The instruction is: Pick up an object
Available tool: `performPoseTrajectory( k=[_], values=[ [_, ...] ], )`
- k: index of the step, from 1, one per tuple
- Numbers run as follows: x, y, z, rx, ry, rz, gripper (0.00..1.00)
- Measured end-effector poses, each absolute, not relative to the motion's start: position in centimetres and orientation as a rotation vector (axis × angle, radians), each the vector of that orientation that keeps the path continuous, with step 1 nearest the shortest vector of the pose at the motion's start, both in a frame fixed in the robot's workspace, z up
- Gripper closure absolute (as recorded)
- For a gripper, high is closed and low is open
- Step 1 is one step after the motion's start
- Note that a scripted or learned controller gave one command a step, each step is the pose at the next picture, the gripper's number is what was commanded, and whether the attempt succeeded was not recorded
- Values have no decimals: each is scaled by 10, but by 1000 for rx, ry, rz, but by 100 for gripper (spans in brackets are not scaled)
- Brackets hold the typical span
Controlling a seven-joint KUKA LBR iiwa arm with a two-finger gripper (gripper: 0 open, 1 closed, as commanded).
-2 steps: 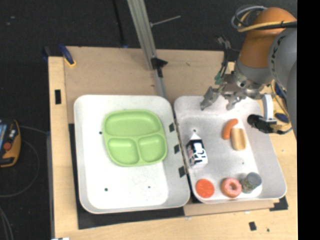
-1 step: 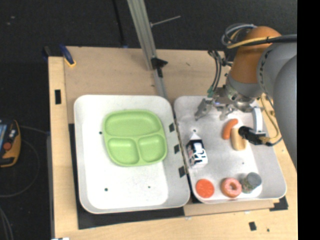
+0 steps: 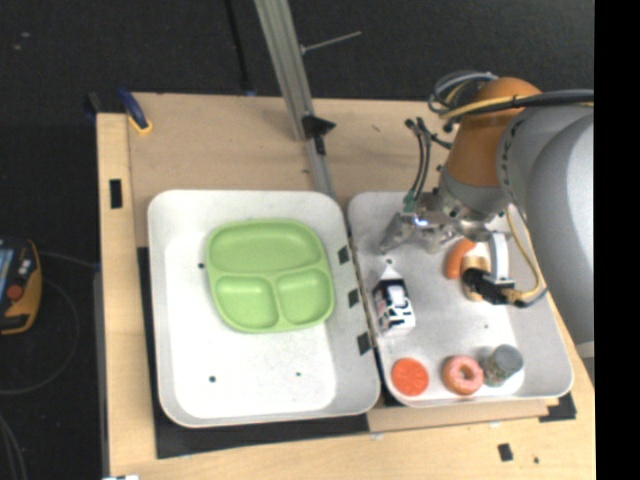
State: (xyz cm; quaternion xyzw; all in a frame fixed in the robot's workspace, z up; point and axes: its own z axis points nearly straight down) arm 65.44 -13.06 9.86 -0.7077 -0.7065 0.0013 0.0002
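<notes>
Camera view: gripper [image 3: 403, 230] low at the right bin's [image 3: 535, 313] far-left corner; finger state can't tell. Black-white object [image 3: 394, 304] by that bin's left wall. Orange disc [image 3: 409, 376], pink donut [image 3: 462, 375], grey piece [image 3: 503, 362] along near edge. Green tray [image 3: 268, 274] in left bin [image 3: 180, 368].

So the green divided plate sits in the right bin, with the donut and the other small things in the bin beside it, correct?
Not quite. The camera view shows the green divided plate in the left bin; the donut and the other small things lie in the right bin.
</notes>
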Motion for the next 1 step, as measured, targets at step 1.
performPoseTrajectory(
  k=[1],
  values=[
    [656, -132, 113, -2229, -2222, -2, 100]
  ],
)
